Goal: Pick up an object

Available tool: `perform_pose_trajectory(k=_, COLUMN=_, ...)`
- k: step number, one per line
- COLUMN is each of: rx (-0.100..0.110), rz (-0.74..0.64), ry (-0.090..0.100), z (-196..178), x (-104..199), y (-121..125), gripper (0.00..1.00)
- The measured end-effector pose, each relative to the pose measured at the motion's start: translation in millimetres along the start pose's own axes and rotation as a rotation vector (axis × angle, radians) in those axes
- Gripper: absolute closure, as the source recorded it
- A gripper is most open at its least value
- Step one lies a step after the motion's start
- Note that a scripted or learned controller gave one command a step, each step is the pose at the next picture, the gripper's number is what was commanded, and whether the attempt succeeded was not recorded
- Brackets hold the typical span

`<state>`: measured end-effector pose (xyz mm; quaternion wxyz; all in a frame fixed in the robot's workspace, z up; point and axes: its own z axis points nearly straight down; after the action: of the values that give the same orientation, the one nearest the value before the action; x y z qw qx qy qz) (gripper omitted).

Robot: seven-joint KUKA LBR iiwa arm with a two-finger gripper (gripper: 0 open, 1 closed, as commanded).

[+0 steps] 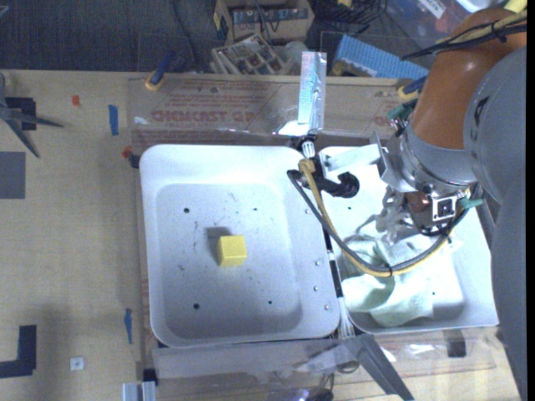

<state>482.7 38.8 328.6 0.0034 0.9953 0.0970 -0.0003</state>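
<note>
Table with two white bins: end effector (391, 224) sits low in the right bin (476, 299) just above a pale green cloth (393, 301), grip state unclear, yellow block (232, 250) far left, nothing lifted yet.

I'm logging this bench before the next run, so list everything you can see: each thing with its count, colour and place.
Bins: two, white, side by side on the bench.
Block: one, yellow, near the middle of the left bin.
Cloth: one, pale green, crumpled in the near part of the right bin.
Hose: one, yellowish, running from the divide between the bins and looping over the right bin.
Clamp handles: blue, on the bench left of the bins.
Arm: one, grey with an orange band, reaching in from the right.
Claw: one, over the right bin just above the cloth.
</note>
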Motion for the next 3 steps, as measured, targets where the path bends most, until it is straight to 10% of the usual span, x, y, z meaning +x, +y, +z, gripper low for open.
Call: perform_pose_trajectory(k=3, rx=0.003, rz=-0.004, ry=0.001, z=-3.7, x=20.6, y=-19.7, gripper=1.00)
